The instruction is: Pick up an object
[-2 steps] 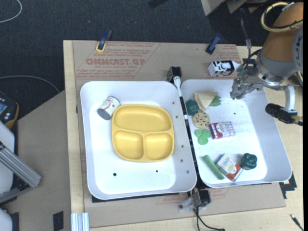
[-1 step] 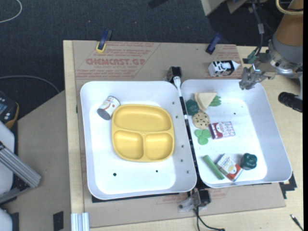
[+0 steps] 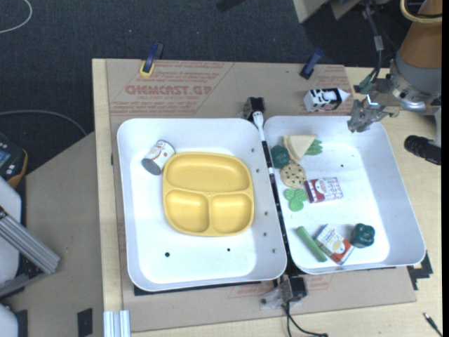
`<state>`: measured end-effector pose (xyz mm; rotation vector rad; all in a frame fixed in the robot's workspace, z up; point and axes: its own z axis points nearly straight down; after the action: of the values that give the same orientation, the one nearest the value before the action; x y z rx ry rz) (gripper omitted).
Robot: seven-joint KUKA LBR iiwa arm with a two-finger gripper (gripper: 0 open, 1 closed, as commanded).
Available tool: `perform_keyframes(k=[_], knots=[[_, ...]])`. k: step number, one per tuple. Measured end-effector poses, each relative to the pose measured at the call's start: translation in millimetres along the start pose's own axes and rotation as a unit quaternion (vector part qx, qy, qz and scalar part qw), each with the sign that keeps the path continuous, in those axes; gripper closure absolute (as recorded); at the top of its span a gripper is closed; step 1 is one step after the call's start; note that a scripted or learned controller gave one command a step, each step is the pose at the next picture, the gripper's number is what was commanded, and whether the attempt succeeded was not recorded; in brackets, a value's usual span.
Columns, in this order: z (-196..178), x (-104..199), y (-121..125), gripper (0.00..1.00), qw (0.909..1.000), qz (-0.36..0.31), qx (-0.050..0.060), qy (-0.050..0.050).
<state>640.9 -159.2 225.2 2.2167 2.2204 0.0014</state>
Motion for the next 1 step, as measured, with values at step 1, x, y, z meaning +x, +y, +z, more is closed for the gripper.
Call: perform_keyframes(k=[1], knots=[[-6.7,43.7,-34.6,1.0,1.0,-0.001,0.004,0.002]])
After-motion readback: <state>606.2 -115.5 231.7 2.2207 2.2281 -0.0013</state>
